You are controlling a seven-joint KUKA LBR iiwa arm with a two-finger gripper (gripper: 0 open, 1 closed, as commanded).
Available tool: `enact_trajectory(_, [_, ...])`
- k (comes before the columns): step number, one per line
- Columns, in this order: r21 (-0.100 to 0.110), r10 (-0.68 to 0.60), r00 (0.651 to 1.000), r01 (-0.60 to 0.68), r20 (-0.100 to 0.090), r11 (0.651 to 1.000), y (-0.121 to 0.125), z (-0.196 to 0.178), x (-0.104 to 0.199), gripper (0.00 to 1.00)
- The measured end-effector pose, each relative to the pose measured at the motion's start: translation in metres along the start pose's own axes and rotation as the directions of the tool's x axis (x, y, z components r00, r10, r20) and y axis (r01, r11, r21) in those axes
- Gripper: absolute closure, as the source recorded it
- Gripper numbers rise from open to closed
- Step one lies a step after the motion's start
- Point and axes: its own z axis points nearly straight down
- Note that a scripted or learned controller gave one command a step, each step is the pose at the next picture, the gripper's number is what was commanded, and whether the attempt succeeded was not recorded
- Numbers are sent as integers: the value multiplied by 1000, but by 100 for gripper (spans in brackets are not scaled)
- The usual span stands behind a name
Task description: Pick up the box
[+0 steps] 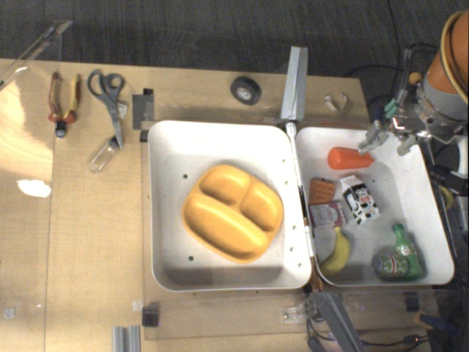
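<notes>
gripper (388, 136) at far right corner of right bin (432, 218), fingers spread, nothing between them. orange carrot (350, 158) just left of and below gripper tips. box (360, 201) lies further down-left from gripper, mid bin; long axis slanted. box small, white with black print, beside orange packet (322, 191). beyond: banana (336, 251), green bottle (398, 259).

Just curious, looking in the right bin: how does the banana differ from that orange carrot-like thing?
The banana is yellow and curved; the carrot is orange and straight. The banana lies near the bin's front edge, the carrot near the back by the gripper. Both lie flat in the right bin.
</notes>
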Motion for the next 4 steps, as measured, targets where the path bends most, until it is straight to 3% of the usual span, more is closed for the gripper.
enact_trajectory(1, [-10, 35, 999, -35, 1, 999, -6, 132, 31, 0])
enact_trajectory(2, [59, -97, 995, 98, -14, 993, 39, 152, 29, 0])
enact_trajectory(3, [56, -98, 995, 98, 2, 994, 39, 142, 20, 100])
enact_trajectory(4, [59, -98, 995, 98, 0, 993, 38, 142, 21, 0])
